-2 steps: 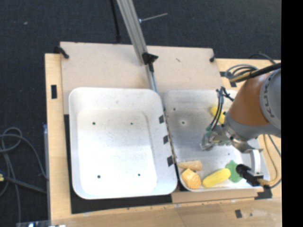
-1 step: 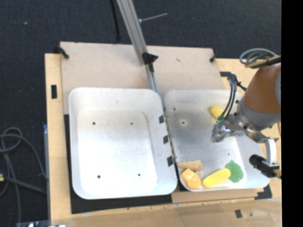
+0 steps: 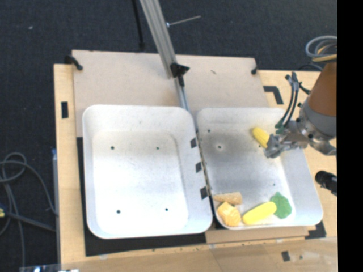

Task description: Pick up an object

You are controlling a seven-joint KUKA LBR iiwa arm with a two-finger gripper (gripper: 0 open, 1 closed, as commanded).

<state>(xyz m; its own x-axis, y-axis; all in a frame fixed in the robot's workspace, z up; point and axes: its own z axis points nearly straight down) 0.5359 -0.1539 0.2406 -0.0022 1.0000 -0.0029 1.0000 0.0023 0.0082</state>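
Observation:
The right bin (image 3: pixel 244 169) holds several small objects. A small yellow piece (image 3: pixel 260 136) lies near its upper right, just left of my gripper (image 3: pixel 274 148). The gripper hangs low over the bin's right side, beside that piece and apart from it as far as I can see. Along the bin's front edge lie a tan piece (image 3: pixel 228 198), an orange-yellow chunk (image 3: pixel 228 213), a long yellow object (image 3: pixel 259 212) and a green object (image 3: pixel 281 205).
The left bin (image 3: pixel 142 169) sits next to the right one, with a dark divider between them. A metal pole (image 3: pixel 161 33) slants up from the back of the bins. Cables lie at the far left and upper right.

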